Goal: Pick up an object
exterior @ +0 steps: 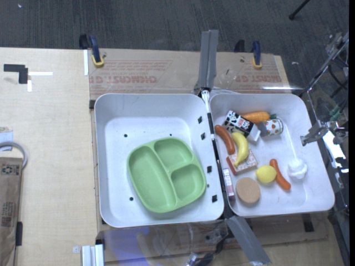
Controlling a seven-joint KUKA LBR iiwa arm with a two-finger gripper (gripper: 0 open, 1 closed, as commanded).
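Observation:
The right bin (310, 203) holds several small toy foods. A yellow banana (241, 147) lies near its middle on a pink-edged cracker block (245, 163). A red sausage (225, 138) lies to the banana's left. At the back are a black-and-white carton (239, 123), an orange carrot (255, 116) and a small can (273, 127). Toward the front sit a lemon (266, 174), a round tan cookie (248, 190), a thin orange pepper (280, 175) and a white lump (297, 168). A pink bar (227, 182) lies along the left wall.
The left bin (111, 121) holds a green divided plate (166, 174). Metal fittings (324, 133) overhang the right bin's right rim. Clamps (95, 53) hold cardboard behind the bins. A wooden bench (44, 126) extends left, with a brown bag (10, 198) on it.

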